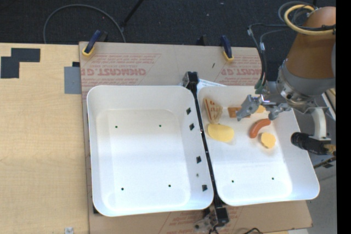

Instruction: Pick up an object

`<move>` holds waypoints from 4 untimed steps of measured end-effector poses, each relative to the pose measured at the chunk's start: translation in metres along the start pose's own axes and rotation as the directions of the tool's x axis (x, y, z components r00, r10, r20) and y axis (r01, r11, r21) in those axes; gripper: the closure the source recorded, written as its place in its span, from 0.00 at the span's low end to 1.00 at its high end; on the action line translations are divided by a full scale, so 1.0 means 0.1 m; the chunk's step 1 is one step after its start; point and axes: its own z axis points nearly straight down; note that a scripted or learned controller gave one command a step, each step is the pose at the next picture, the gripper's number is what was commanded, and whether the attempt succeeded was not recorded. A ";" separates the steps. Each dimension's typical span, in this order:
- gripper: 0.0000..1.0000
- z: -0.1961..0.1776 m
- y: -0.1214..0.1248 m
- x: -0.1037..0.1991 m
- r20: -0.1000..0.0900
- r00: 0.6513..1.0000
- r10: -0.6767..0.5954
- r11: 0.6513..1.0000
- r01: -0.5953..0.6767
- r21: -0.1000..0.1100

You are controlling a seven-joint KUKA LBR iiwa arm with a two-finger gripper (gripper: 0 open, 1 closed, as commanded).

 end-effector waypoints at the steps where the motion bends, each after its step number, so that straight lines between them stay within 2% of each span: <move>1: 0.00 1.08 -0.46 0.10 -0.001 1.000 0.000 1.000 0.000 0.009; 2: 0.00 1.61 0.13 -0.31 0.000 1.000 0.002 1.000 -0.002 0.003; 3: 0.00 1.02 0.67 -1.01 0.003 1.000 0.003 1.000 -0.003 -0.006; 4: 0.00 1.61 -0.03 -0.37 -0.002 1.000 -0.001 1.000 0.001 0.004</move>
